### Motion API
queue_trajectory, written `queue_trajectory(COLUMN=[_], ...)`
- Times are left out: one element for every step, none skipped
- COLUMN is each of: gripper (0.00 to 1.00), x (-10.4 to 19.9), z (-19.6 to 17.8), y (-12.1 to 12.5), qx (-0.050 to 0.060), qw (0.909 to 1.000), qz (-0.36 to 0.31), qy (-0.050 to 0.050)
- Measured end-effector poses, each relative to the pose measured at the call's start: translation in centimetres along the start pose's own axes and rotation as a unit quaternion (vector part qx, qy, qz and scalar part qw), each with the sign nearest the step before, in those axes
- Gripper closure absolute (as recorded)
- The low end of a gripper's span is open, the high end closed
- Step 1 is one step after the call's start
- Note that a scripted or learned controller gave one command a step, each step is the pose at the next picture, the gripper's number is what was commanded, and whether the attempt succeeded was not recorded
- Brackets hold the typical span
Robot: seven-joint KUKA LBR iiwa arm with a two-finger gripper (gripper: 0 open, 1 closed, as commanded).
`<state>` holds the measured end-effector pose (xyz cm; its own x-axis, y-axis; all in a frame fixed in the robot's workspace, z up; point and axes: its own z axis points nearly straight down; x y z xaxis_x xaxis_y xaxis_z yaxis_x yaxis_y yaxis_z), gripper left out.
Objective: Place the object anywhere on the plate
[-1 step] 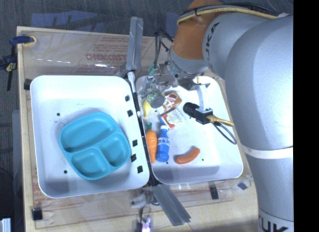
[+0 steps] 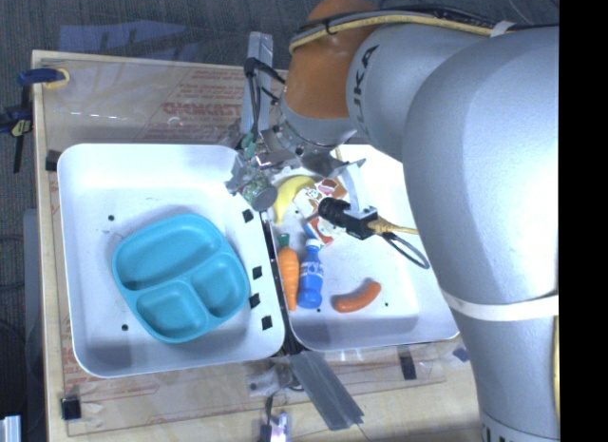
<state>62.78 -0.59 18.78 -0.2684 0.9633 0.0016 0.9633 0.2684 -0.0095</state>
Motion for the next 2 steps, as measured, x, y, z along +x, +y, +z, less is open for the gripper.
queue_trajectory(gripper=[1.00,0.00], x=[9.04,8.95], z=[-0.03,-0.03], y=[-2.62,-2.63], qx=[-0.001,-0.001], qw=[0.9992,0.9992], qz=[-0.040,-0.039], qy=[-0.001,-0.001])
